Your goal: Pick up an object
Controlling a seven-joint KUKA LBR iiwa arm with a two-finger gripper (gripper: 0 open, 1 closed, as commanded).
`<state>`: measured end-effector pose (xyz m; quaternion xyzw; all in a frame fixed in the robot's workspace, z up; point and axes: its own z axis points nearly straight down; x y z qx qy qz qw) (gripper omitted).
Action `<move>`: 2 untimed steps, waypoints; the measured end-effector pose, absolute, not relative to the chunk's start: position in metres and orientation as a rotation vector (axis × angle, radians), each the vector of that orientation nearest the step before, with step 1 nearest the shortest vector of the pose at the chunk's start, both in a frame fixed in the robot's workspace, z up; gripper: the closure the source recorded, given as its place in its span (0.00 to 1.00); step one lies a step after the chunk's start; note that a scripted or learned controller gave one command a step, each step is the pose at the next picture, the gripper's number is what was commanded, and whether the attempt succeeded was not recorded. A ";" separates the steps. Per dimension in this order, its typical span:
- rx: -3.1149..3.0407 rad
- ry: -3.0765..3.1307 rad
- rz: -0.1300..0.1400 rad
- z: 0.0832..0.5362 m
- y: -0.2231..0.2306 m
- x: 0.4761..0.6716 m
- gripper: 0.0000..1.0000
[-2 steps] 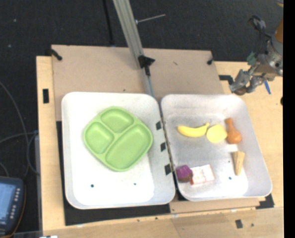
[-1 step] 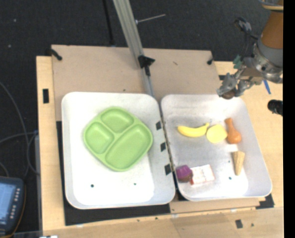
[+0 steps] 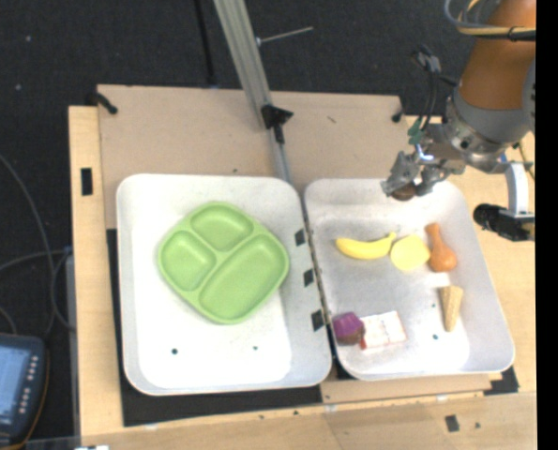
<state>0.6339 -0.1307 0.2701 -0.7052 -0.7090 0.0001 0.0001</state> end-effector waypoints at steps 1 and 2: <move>-2.214 -2.227 0.000 0.263 -0.082 0.611 1.00; -2.213 -2.229 -0.002 0.257 -0.029 0.609 1.00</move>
